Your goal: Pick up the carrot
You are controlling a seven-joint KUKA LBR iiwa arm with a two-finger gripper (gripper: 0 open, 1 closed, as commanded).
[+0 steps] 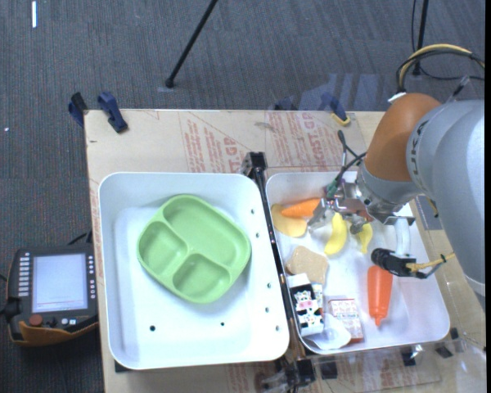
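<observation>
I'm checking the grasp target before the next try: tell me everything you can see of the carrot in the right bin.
The carrot is a small orange tapered piece, smooth and plastic-looking like toy food. It lies flat near the far left corner of the right bin, its length running left to right. Its near side rests against a pale yellow rounded item. The gripper is right at its right end, covering that tip, and whether it is touching the carrot is unclear.

Orange carrot [301,209], yellow banana [336,235], pale green divided plate [195,248], white bins [114,219], black-and-white patterned carton [308,304].
</observation>
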